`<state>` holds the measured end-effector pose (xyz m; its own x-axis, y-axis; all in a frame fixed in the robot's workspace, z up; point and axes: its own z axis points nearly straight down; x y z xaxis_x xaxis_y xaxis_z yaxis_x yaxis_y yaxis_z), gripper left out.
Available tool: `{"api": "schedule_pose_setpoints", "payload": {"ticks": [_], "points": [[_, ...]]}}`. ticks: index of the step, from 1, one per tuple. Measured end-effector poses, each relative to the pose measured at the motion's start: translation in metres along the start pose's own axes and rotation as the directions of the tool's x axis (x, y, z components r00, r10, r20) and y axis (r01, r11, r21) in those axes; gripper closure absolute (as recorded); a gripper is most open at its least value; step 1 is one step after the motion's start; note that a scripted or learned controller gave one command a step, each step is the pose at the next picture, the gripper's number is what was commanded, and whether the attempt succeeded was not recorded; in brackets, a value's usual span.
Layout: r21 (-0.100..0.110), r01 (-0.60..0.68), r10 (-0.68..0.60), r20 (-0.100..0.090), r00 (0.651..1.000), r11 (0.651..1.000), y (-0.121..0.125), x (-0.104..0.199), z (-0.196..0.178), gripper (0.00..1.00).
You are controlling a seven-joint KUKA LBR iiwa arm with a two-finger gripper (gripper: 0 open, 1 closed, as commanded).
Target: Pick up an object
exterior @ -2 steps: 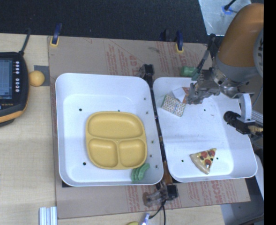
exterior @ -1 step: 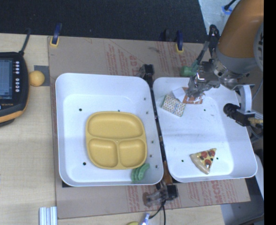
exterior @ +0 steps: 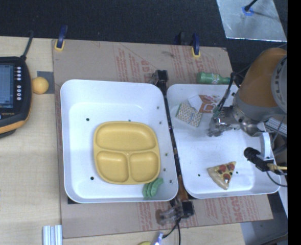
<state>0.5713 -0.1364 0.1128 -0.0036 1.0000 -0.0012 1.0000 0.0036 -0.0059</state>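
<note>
Risk we are noting: gripper, opening impossible to tell, is hovering mid right bin, between patterned card and pizza slice, possibly closing on neither.

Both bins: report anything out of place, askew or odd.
Mostly tidy. The green toy in the left bin sits outside the yellow divided plate, pressed against the bin's near wall. A green bottle lies on its side on the cardboard behind the right bin, outside both bins.

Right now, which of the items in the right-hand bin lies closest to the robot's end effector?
The small patterned packet, just left of the end effector. The pizza slice toy lies farther off, near the bin's front edge.
</note>
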Motion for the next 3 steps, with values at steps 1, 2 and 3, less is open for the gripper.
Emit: {"api": "schedule_pose_setpoints", "payload": {"ticks": [1,2,3], "points": [[-0.004,-0.001,0.001,-0.001,1.0,1.0,0.01,0.001,-0.08,1.0],[-0.002,0.001,-0.001,-0.001,1.0,1.0,-0.013,0.037,-0.097,1.0],[-0.004,-0.001,0.001,-0.001,1.0,1.0,-0.007,0.024,-0.105,1.0]]}}
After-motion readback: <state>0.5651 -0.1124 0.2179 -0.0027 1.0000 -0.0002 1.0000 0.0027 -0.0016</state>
